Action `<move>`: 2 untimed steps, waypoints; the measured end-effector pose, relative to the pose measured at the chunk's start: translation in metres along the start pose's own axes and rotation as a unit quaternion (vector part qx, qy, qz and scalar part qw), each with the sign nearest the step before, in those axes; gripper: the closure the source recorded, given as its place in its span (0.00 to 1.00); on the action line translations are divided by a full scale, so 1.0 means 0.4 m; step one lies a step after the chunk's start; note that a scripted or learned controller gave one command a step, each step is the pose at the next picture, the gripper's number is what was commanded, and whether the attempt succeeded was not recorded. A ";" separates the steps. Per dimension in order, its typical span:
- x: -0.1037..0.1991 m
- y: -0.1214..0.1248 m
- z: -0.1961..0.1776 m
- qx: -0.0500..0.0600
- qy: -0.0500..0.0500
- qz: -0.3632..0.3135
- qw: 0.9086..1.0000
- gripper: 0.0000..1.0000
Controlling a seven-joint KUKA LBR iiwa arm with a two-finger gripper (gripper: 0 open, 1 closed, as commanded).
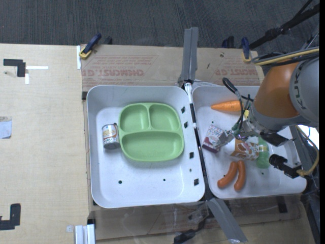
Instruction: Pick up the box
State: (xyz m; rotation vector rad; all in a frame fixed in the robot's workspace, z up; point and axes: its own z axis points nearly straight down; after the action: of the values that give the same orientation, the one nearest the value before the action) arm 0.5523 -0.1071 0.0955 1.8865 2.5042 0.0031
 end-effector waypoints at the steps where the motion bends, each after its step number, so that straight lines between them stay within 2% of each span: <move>1: 0.062 -0.003 -0.239 0.003 0.002 -0.086 0.996 0.00; 2: -0.024 0.012 -0.003 0.000 0.000 -0.061 0.998 0.00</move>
State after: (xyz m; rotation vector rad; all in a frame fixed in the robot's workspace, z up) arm 0.5596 -0.1150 0.0967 1.7312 2.6139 0.0037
